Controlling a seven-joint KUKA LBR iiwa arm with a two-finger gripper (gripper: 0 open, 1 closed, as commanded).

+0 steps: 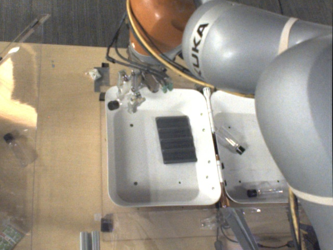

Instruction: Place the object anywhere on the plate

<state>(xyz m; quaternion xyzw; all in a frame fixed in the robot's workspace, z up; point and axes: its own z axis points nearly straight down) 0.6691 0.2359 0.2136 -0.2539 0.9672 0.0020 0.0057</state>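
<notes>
A clear capped tube (263, 191) lay along the right bin's (235, 111) near edge, a second tube (230, 141) farther in. The dark ribbed plate (176, 139) sat mid left bin (130, 165). Over that bin's far-left corner hung the gripper (132, 95), its grip unreadable.

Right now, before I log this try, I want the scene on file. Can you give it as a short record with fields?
gripper: above the far left corner of the left bin
left bin: holds the plate
plate: dark, ridged, flat near the bin's middle
right bin: holds two clear tubes with black caps
slanted tube: near the right bin's left wall
near tube: along the right bin's front edge
task state: neither tube is on the plate
</notes>
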